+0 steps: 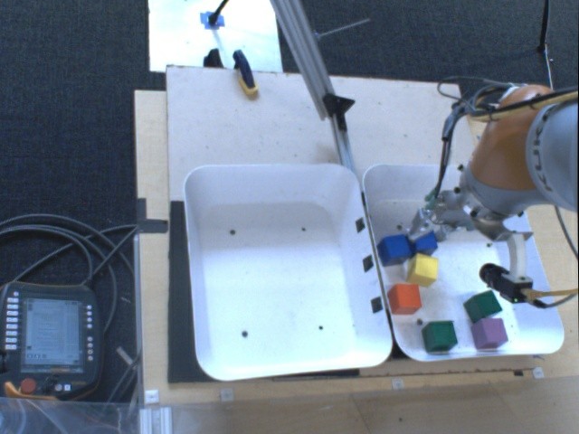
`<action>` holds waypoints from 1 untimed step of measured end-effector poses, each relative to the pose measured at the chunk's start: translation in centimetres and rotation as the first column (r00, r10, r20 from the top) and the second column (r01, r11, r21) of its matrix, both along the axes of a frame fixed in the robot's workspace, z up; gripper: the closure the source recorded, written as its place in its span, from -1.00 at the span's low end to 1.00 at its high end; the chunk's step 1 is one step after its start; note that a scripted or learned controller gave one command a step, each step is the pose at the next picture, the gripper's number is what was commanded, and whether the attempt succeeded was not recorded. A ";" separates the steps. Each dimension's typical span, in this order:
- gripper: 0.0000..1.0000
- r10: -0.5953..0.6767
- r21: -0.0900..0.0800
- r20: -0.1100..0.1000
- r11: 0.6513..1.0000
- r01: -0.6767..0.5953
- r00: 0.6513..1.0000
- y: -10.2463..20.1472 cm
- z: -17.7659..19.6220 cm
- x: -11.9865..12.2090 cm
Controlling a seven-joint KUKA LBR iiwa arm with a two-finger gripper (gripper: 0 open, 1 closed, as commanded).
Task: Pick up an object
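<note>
A blue cube (pixel 393 249) lies just beside the pincer (pixel 423 226).

A grey teach pendant (pixel 50 337) with a screen sits left of the left white bin (pixel 271 183); black cables (pixel 63 238) loop above the pendant.
</note>
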State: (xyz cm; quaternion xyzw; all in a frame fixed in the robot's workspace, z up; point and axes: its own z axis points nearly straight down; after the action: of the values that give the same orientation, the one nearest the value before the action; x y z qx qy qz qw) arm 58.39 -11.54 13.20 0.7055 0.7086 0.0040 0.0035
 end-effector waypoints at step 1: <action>1.00 0.000 -0.002 -0.003 1.000 0.000 1.000 0.0 6.3 0.7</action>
State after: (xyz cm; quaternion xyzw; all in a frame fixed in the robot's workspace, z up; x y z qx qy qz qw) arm 59.12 -11.52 19.51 0.7055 0.7088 0.0020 0.0031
